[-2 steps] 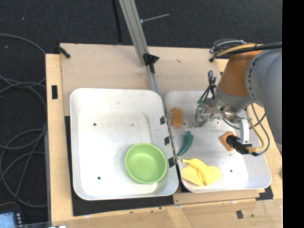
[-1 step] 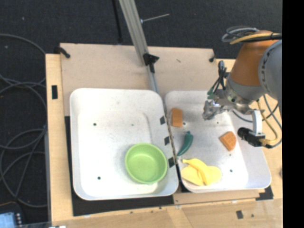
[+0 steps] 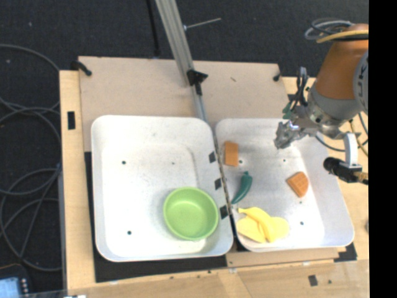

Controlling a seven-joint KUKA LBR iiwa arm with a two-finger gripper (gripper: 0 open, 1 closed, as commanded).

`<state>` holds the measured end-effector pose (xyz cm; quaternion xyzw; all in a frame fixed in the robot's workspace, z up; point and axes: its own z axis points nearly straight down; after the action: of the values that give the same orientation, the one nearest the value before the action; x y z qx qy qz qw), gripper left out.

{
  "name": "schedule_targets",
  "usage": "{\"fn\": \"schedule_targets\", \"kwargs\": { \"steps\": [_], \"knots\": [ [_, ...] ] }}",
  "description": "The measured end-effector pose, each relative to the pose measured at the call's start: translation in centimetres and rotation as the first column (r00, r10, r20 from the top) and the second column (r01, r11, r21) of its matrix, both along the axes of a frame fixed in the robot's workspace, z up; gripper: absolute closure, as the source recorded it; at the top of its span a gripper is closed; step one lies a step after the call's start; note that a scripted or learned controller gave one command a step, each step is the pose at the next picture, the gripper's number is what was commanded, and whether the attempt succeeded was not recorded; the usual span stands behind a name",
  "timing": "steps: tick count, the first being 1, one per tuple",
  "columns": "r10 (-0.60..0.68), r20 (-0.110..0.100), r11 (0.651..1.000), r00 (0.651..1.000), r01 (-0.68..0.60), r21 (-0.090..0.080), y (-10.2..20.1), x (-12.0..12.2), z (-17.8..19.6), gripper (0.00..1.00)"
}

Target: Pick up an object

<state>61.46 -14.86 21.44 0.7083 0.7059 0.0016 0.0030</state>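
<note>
Task names no single object; candidates all sit loose in the bins. Orange wedge (image 3: pixel 298 184) in right bin (image 3: pixel 322 228), center-right of frame, long axis running upper-left to lower-right, narrower end pointing toward lower right. Orange block (image 3: pixel 231 154) near that bin's left wall, upright in frame, long axis roughly vertical. Green pepper (image 3: pixel 242 187) just below the block, slim, long axis tilted from upper right to lower left, thin stem end up. Yellow banana-like cluster (image 3: pixel 263 225) at bin's lower left, long axis about horizontal, touching the lower rim area. Green bowl (image 3: pixel 191 213) in left bin (image 3: pixel 111 166), lower right corner, mouth up.

Gripper (image 3: pixel 286 135) hangs over upper part of right bin, above and left of the wedge, well apart from it; nothing visible between its fingers, whether spread or pressed together cannot tell. Arm (image 3: pixel 338 79) enters from upper right of frame. Metal pole (image 3: pixel 177 36) slants from top center down to between the bins.
</note>
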Motion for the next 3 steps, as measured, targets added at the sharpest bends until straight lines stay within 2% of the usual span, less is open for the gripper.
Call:
{"fn": "schedule_targets", "kwargs": {
  "steps": [1, 3],
  "knots": [
    [0.006, 0.001, 1.000, 1.000, -0.006, 0.000, -0.1, 0.2, 5.5, 1.00],
    [0.010, -0.006, 1.000, 1.000, -0.010, 0.003, 10.9, -0.6, 3.4, 1.00]
  ]
}}
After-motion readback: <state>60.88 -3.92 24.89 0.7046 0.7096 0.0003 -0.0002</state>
